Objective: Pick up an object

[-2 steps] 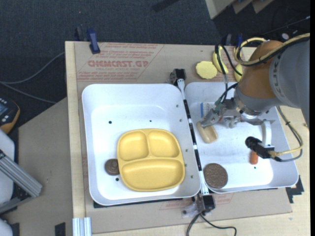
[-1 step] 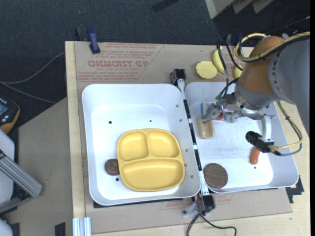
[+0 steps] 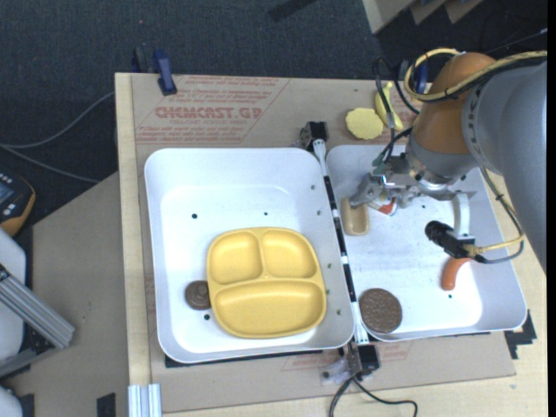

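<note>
arm [image 3: 486, 102] reaching from the right, gripper [image 3: 387, 189] low over the right bin [image 3: 495, 307]; jaw state cannot be told.
one tan block [image 3: 355, 216] just beside the gripper; one orange sausage [image 3: 451, 274], two brown discs [image 3: 380, 310], one yellow divided plate [image 3: 263, 281] in the left bin [image 3: 174, 189]; cardboard bench [image 3: 208, 111], dark carpet.

The arm [image 3: 486, 102] covers the right bin's [image 3: 486, 307] far corner. The yellow plate [image 3: 263, 281] overlaps a brown disc [image 3: 197, 295]. The gripper's [image 3: 387, 189] fingers are too blurred to judge.
</note>
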{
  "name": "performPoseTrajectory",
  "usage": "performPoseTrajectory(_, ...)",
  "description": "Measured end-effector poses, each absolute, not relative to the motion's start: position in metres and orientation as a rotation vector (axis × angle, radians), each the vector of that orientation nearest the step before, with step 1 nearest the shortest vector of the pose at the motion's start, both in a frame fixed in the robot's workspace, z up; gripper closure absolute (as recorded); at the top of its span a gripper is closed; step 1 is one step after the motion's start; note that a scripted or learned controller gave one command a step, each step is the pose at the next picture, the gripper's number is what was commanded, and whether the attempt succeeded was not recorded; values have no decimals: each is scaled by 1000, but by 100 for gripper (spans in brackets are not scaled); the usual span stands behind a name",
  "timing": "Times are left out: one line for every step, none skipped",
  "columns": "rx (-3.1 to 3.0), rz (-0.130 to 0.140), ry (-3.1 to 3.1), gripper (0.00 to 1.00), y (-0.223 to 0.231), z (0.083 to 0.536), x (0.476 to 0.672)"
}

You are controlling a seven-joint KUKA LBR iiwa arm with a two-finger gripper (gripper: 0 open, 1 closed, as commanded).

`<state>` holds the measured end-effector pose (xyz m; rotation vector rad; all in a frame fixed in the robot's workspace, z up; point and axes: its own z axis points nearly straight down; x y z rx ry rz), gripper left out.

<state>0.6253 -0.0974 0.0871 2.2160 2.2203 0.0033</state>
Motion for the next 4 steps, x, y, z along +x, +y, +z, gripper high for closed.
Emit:
performPoseTrajectory(2216,15,2217,100,-96,100,627)
performPoseTrajectory(2220,5,2218,100,-92,190,567)
performPoseTrajectory(2223,-1,2222,0,-91,185,567)
performPoseTrajectory(2224,3,2219,0,-104,82,598)
